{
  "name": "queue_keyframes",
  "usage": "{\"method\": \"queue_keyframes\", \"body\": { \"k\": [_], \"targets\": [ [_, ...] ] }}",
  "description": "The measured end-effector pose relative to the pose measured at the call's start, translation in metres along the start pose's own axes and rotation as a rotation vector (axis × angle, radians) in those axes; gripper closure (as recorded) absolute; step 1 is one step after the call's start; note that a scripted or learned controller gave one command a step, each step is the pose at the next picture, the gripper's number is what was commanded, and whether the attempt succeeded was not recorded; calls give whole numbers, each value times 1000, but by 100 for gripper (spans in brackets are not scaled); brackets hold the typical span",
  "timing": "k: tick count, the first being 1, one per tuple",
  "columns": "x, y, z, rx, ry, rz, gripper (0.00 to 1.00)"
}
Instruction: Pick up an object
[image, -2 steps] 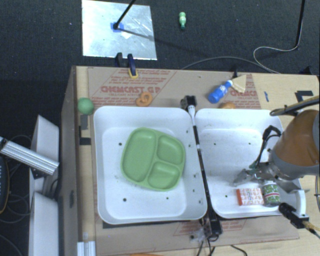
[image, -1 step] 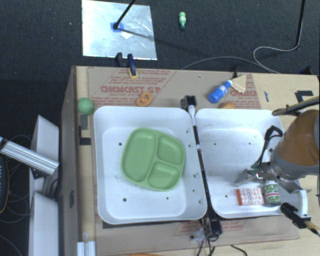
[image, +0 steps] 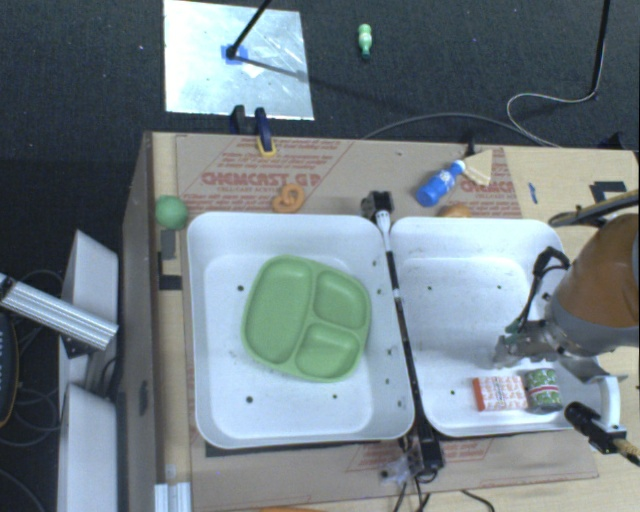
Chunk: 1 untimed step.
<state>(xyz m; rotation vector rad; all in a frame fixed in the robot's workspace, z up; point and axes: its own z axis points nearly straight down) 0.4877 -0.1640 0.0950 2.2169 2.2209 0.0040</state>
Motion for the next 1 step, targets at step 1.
{"method": "queue_keyframes", "body": {
  "k": [1],
  "targets": [
    [-1, 0, -99, 0, -1, -1, 100]
  ]
}}
